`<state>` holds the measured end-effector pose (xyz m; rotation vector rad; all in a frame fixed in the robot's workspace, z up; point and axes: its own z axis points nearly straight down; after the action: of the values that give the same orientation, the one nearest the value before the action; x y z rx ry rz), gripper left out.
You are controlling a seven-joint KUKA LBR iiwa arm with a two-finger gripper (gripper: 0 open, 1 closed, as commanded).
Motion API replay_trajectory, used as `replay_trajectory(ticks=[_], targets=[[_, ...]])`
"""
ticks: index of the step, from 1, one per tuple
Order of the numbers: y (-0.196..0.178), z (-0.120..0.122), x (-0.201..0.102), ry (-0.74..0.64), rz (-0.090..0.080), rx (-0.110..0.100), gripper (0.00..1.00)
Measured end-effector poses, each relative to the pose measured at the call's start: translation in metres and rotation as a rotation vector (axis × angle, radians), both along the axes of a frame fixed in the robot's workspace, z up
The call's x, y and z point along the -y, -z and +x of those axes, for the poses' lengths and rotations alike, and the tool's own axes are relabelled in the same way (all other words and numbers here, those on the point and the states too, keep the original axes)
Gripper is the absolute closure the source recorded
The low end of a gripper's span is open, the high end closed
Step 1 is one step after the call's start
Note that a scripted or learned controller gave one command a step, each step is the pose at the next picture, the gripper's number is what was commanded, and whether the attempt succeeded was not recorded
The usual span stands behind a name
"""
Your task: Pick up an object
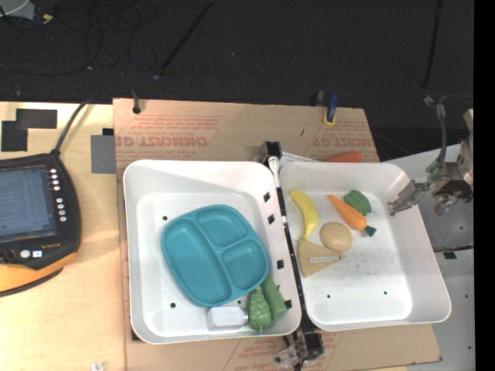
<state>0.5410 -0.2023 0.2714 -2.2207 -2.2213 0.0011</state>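
Note:
The right bin (421,292) holds a yellow banana (304,211), an orange carrot (348,212) with a green leafy piece (357,201) beside it, a beige round potato (336,236) and a tan wedge (317,257). These lie together in the bin's far left part. My gripper (433,190) sits at the right edge of the view, just outside the right bin's far right rim and to the right of the carrot. It is small and partly cut off, and nothing is seen in it.
The left bin (147,207) carries a teal divided plate (215,252), a green vegetable (263,304) and a small white block (226,317) at its near edge. A black and orange pendant (31,215) lies on the bench to the left. Both bins rest on cardboard (232,134).

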Motion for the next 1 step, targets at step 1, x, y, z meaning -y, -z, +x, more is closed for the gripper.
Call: replay_trajectory(ticks=[1], targets=[[0.1381,-0.0097,0.0092,0.0,0.006,-0.015,0.0]])
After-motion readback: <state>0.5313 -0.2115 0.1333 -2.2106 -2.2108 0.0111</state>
